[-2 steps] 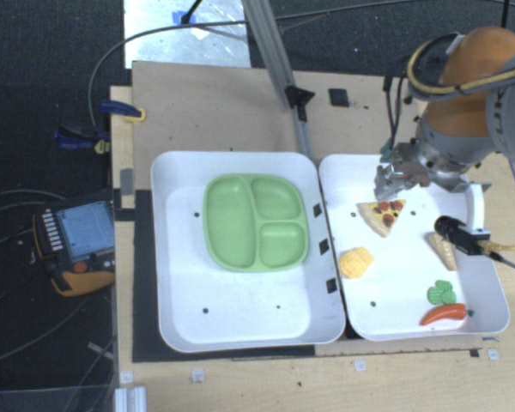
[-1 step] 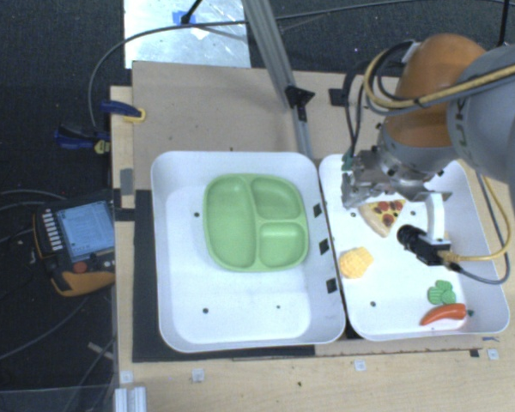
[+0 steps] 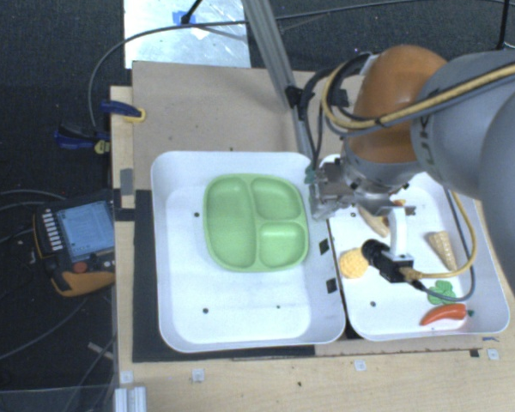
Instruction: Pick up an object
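**Desk:** What's on your screen, biggest first?

**Operator:** The bench (image 3: 197, 101) takes up the middle of my view. The arm (image 3: 463, 101) comes in from three o'clock, and its grey bulk and orange band cover the twelve o'clock part of the right bin (image 3: 386, 312). The left bin (image 3: 240, 307) sits at nine o'clock of the right bin, and their walls touch.

**Desk:** Anything in the left one?

**Operator:** A green plate (image 3: 256, 221) with three compartments, lying flat, slightly toward twelve o'clock of that bin's centre.

**Desk:** And the gripper?

**Operator:** I see the gripper (image 3: 322, 200) over the seam between the two bins, at about ten o'clock of the right bin and just beside the plate's three o'clock rim. I cannot tell whether it is wide or narrow, and I see nothing held in it.

**Desk:** Where are the things to pick?

**Operator:** All in the right bin. The red piece (image 3: 446, 314) is at five o'clock near the wall. The cone (image 3: 442, 247) is just toward three o'clock of centre, with its tip toward six. The tan piece (image 3: 378, 223) is at ten o'clock, partly under the wrist. The yellow round piece (image 3: 353, 263) is at nine o'clock, near the left wall. The green piece (image 3: 442, 290) is just at twelve o'clock of the red piece; I cannot tell whether they touch.
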Controlling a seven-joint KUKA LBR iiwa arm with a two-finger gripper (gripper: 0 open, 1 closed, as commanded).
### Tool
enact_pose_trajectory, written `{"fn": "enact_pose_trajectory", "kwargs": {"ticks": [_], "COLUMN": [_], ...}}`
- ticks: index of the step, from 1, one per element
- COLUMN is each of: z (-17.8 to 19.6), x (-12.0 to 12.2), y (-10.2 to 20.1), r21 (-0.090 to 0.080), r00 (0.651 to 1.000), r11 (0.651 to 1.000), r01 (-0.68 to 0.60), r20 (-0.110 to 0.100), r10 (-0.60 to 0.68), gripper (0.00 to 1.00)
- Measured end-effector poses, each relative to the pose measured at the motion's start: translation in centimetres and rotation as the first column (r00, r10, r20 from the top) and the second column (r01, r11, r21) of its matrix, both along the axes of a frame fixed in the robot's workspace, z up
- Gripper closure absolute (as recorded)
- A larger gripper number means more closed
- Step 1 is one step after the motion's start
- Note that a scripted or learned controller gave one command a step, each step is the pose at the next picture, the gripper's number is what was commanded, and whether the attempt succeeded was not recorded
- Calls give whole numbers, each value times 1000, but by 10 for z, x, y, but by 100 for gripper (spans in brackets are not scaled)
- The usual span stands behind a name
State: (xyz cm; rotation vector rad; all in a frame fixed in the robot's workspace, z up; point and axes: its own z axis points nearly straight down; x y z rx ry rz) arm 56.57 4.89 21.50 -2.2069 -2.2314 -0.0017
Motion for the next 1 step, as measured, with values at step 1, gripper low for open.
{"fn": "enact_pose_trajectory", "kwargs": {"ticks": [1], "z": [-7], "x": [-15], "y": [51], "r21": [0], "r00": [1000], "r11": [1000], "r01": [1], "r20": [1], "r10": [-1], "gripper": [100]}}
